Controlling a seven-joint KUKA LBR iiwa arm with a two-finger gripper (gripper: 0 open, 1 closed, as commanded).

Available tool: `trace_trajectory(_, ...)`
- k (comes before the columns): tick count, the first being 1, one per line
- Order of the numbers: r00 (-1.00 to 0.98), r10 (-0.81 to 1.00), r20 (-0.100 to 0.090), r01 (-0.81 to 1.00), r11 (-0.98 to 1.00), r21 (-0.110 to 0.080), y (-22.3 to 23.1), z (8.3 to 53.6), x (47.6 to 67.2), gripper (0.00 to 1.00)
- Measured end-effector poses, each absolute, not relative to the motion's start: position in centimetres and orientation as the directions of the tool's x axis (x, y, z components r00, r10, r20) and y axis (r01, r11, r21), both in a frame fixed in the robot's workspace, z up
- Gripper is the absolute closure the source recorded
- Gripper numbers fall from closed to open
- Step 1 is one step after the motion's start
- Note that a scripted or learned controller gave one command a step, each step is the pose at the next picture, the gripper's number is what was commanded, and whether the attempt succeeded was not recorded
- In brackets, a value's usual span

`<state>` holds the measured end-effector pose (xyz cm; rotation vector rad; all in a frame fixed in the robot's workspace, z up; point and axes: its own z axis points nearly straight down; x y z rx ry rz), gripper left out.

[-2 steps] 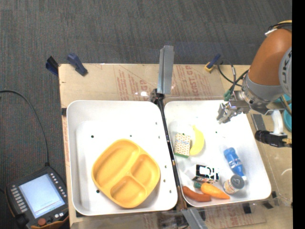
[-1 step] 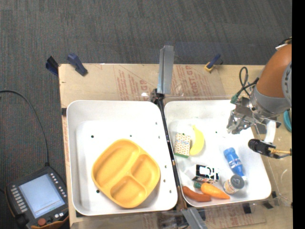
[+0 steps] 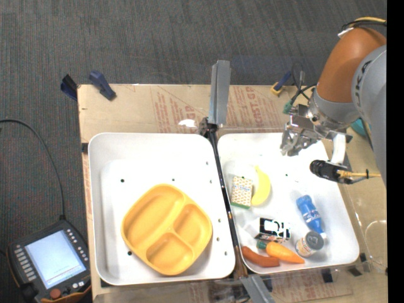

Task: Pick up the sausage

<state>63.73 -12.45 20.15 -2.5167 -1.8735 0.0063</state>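
The sausage (image 3: pixel 259 258), a short reddish-brown piece, lies at the front edge of the right bin (image 3: pixel 341 194), touching the left end of an orange carrot (image 3: pixel 285 252). My gripper (image 3: pixel 295 146) hangs over the far end of that bin, well behind the sausage and slightly to its right. Its fingers point down, open, with nothing between them.
The right bin also holds a yellow banana (image 3: pixel 261 185), a small patterned packet (image 3: pixel 241 191), a black-and-white box (image 3: pixel 274 228), a blue bottle (image 3: pixel 309 213) and a small can (image 3: pixel 309 243). A yellow divided plate (image 3: pixel 167 229) lies in the left bin (image 3: pixel 107 163). A grey post (image 3: pixel 219 96) stands behind the bins.
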Motion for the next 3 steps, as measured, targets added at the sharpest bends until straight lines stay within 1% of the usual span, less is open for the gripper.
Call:
trace_trajectory(1, 0.42, 0.907, -0.001, 0.907, -0.42, -0.009, -15.9, 11.4, 58.6, 1.0)
trace_trajectory(2, 0.582, 0.813, -0.004, 0.813, -0.582, -0.007, -7.5, 18.4, 59.1, 1.0)
trace_trajectory(3, 0.677, 0.736, -0.006, 0.736, -0.677, -0.01, -7.9, 14.8, 54.6, 1.0)
